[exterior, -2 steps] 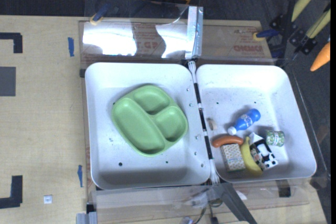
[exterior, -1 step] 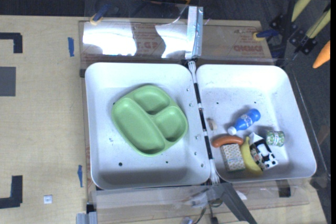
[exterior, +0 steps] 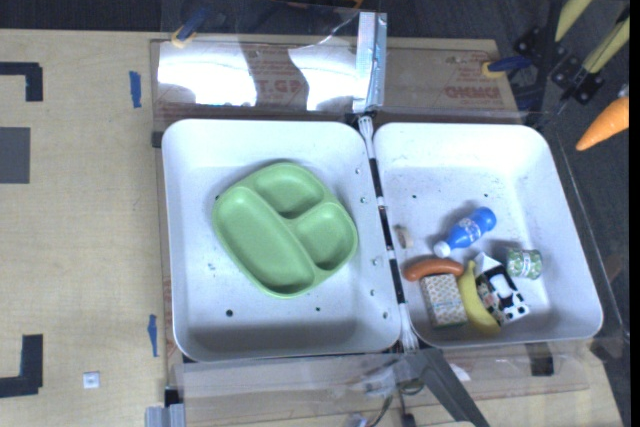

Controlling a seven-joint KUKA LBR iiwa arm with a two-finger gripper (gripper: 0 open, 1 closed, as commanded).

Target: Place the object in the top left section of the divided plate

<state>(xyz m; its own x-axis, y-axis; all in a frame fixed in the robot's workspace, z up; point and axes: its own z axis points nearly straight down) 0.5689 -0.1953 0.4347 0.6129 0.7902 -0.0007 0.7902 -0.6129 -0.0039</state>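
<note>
Nothing lies in the green divided plate [exterior: 262,245] yet, so I judge the task to be at its first step: choosing and picking an object. The task does not say which one. I cannot tell the pincer's state from this view. All I have of the arm is an orange piece [exterior: 608,123] at the right edge, which I take to be the band above the wrist, so I place things against that.

Nearest me, in the right bin [exterior: 560,177] below that orange piece, the candidates crowd together. A banana [exterior: 472,303] touches a tan block [exterior: 443,301] on one side and a black-and-white toy [exterior: 507,300] on the other. A red sausage [exterior: 433,268] lies just above the block, and a green can [exterior: 524,263] is just beside the toy. A little farther off, a blue-and-white bottle [exterior: 468,230] lies apart from the cluster and looks the easiest to pick.

The plate sits in the left bin [exterior: 190,175], across the divider, well apart from the arm's side. The next move calls for bringing the pincer down over one object, closing on it alone, then carrying it across to the plate's upper small section [exterior: 285,187].
</note>
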